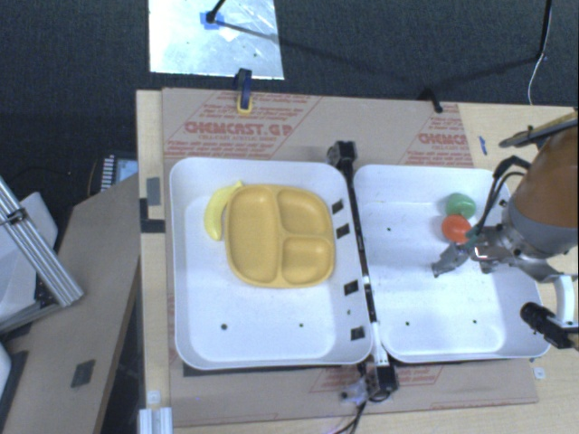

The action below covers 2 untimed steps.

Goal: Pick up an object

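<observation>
Reaching into right bin from right, gripper hangs low over floor, just below orange ball and green ball. Fingers state: cannot tell. Left bin holds yellow divided tray, banana beside.

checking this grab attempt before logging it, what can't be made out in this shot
- Gripper, camera view: too small and blurred to read its state or whether it holds anything.
- Orange object and green object: too small to identify.
- Yellow item: mostly hidden behind the yellow divided tray.
- Arm: cut off by the frame's right edge.
</observation>
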Each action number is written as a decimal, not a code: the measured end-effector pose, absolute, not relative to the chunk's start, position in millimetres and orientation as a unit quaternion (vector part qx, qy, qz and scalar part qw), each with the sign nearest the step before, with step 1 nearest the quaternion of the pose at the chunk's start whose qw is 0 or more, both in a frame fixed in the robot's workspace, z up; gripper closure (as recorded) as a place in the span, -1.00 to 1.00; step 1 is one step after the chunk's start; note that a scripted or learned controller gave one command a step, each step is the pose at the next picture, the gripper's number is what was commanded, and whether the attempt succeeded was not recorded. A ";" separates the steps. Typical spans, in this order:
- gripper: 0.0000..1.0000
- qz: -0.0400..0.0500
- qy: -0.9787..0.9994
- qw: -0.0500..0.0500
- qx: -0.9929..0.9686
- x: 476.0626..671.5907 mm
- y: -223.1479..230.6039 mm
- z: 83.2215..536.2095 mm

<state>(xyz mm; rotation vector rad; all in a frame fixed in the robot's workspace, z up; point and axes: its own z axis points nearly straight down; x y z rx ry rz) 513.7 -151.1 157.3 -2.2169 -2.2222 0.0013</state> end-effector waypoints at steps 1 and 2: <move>-1.00 0.001 -0.707 0.002 -0.707 516.4 -153.0 95.2; -1.00 0.000 -0.707 0.001 -0.707 516.7 -152.7 83.9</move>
